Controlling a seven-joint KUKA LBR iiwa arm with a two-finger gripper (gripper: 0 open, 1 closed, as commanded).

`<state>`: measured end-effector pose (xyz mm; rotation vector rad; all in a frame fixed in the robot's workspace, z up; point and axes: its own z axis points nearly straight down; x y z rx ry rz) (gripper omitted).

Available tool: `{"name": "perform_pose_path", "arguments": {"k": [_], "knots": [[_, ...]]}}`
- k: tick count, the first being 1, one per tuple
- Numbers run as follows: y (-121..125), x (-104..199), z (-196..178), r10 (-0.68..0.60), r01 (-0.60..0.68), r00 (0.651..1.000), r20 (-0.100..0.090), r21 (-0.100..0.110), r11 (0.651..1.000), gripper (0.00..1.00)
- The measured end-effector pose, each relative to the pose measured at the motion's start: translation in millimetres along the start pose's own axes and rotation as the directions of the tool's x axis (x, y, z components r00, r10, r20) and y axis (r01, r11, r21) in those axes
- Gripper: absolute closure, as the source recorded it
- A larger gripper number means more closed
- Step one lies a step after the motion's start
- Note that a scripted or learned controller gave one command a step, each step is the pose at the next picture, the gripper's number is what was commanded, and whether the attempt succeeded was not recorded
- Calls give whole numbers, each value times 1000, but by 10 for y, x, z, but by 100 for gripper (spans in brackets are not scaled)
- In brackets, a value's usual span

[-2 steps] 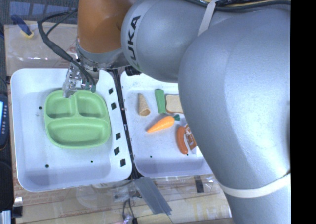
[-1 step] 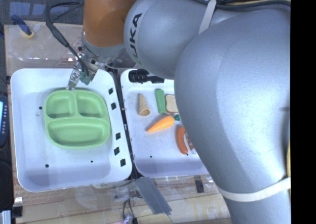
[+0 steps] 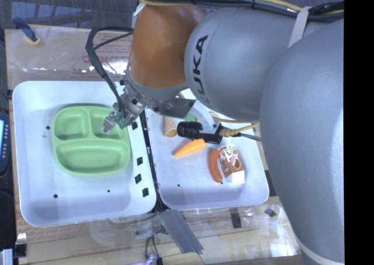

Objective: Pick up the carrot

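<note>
Carrot [image 3: 190, 148]: small, orange, tapered, lying flat in right-hand bin [image 3: 257, 190], near its middle. Tool [image 3: 112, 122] over green divided plate [image 3: 87, 161] in left-hand bin [image 3: 29, 199]; grip state: cannot tell.

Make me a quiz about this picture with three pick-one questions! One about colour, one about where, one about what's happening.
1. What colour is the tray? A green, B blue, C red.
2. Where is the carrot? A on the tray, B in the right bin, C outside the bins.
3. The carrot is: A lying flat, B held in the air, C standing upright.

Answers: 1 A, the tray is plainly green. 2 B, the carrot sits on the right bin's white floor. 3 A, it rests on its side.
</note>
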<state>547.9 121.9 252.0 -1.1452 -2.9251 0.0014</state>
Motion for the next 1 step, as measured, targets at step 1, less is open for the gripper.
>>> {"name": "perform_pose_path", "arguments": {"k": [1], "knots": [[-819, -293, -567, -70, 70, 998, 6, -4, 998, 100]]}}
